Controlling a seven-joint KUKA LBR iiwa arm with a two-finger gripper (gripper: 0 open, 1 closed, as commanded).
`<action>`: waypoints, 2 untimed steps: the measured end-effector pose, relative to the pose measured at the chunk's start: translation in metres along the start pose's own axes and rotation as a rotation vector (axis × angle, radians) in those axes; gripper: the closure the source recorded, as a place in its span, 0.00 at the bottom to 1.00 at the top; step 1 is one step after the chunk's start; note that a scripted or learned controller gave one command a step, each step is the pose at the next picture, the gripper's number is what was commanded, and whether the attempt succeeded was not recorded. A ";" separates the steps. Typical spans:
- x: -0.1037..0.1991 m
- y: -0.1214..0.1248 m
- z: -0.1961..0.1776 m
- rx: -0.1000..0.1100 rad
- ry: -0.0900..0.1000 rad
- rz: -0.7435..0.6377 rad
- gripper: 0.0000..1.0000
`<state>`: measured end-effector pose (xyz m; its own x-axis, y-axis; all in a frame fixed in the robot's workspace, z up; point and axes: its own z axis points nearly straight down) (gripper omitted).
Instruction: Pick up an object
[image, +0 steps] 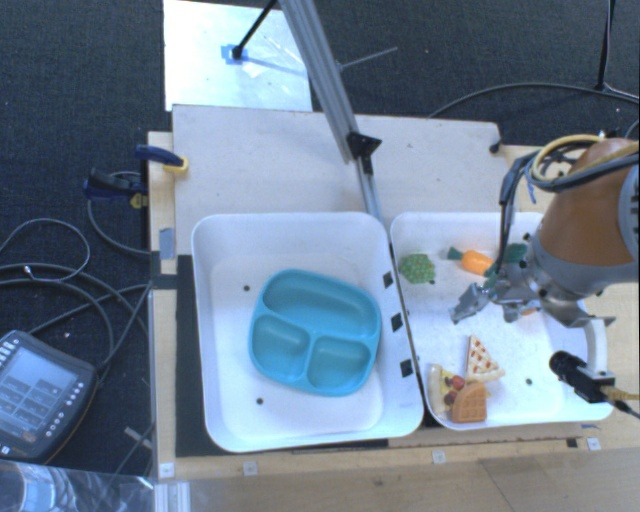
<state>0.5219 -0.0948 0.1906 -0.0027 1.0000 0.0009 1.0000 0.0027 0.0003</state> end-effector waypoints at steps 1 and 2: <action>0.000 0.000 0.000 -0.001 0.000 0.002 0.00; -0.002 0.000 0.042 0.003 0.000 0.003 0.00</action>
<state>0.5217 -0.0967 0.1489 -0.0002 1.0000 0.0005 1.0000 0.0002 -0.0030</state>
